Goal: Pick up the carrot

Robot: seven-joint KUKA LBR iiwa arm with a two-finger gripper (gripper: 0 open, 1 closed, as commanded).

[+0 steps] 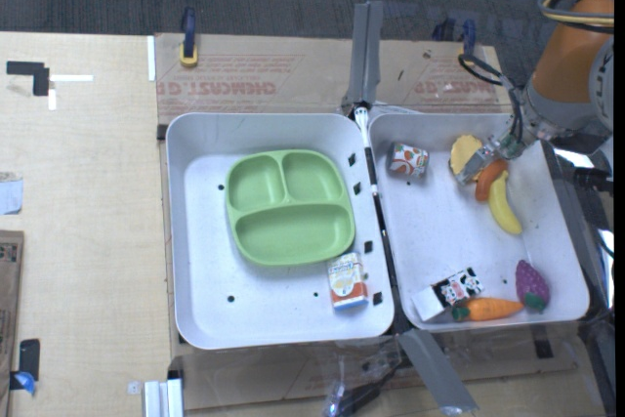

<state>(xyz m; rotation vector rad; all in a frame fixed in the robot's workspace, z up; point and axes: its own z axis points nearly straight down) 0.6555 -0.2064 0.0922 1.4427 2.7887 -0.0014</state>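
The carrot (491, 310), orange with a green top, lies at the front of the right bin (430, 229), between a black-and-white carton (451, 292) and a purple grape bunch (532, 284). My gripper (480, 165) is low over the back of the same bin, far behind the carrot. It sits on a small orange piece (490, 183) and a yellow piece (465, 152), just behind a banana (505, 206). The view is too small to show whether anything is held.
A small printed can (409, 160) lies at the back left of the right bin. The left bin (195, 239) holds a green divided plate (290, 206) and a small juice carton (348, 281). The arm's cables hang above the right bin's far corner.
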